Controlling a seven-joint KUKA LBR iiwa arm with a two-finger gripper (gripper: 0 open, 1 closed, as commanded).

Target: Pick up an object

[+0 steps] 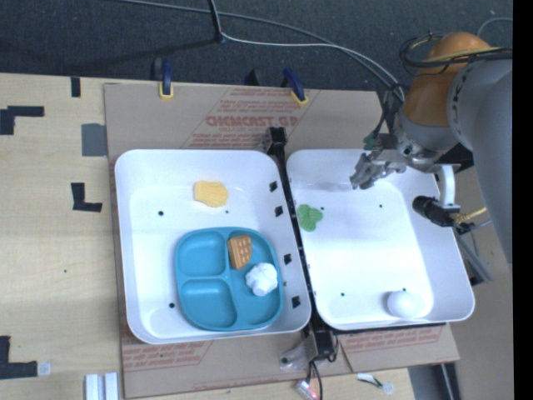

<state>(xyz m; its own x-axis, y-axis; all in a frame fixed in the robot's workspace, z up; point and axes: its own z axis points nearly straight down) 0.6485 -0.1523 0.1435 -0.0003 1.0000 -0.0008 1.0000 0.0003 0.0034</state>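
Claw (364, 178), grip state unclear, above the glossy right bin (433, 257), near a crinkled green lump (310, 217).

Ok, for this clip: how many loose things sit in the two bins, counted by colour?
Yellow: 1, lump in the left bin
Tan: 1, waffle-like piece on the blue tray
Blue: 1, the tray
White: 2, piece on the tray, ball in the right bin
Green: 1, piece in the right bin
Total: 6

Red printed lettering runs across the far part of the cardboard sheet (241, 115) under the bins; it seems to read "CHEMCAST", the rest too blurred.
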